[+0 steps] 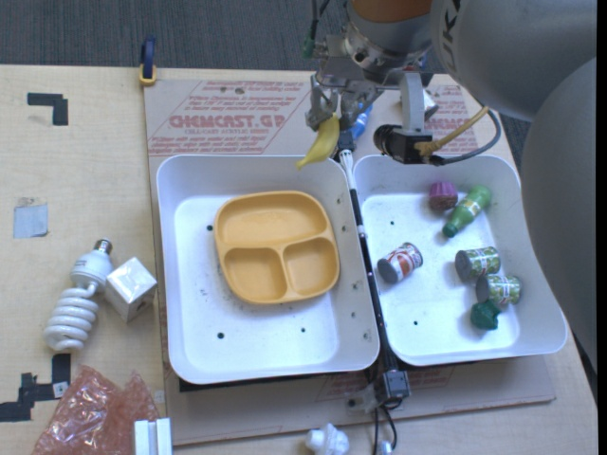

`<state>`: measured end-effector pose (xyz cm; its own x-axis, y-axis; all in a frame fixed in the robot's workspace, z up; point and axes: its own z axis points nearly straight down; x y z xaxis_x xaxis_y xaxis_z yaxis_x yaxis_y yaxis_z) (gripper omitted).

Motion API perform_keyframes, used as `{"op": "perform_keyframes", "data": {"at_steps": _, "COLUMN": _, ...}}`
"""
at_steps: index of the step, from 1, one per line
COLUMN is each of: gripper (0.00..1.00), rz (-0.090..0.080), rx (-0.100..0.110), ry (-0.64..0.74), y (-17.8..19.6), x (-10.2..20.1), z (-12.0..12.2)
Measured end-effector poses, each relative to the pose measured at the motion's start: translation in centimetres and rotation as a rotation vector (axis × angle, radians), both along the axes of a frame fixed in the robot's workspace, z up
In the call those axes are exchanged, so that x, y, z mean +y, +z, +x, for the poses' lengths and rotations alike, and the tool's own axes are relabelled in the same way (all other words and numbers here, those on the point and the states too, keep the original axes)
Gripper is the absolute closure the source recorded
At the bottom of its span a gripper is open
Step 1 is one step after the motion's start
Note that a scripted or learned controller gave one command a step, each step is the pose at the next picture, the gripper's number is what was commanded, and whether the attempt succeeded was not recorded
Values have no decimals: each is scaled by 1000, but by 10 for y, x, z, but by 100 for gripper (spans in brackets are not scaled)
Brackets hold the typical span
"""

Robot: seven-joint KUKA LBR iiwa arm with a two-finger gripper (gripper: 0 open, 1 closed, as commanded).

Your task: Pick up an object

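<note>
My gripper [327,114] is clamped on a banana [321,144], lifted clear; next I'd carry it over the bin [180,282] below.

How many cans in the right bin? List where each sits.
3. One red can lies mid-bin; two green cans lie near the right wall. The arm may hide more.

Hand [327,119] raised, fingers gripping

Gripper [327,121] up over the bins' far edge, a yellow banana [321,145] pinched between its fingers, dangling.
</note>
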<state>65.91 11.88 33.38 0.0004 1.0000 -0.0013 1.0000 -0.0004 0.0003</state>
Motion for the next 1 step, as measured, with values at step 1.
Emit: {"op": "perform_keyframes", "data": {"at_steps": 1, "gripper": 100, "rz": -1, "rx": 1, "ry": 1, "y": -45, "x": 6, "z": 0}}
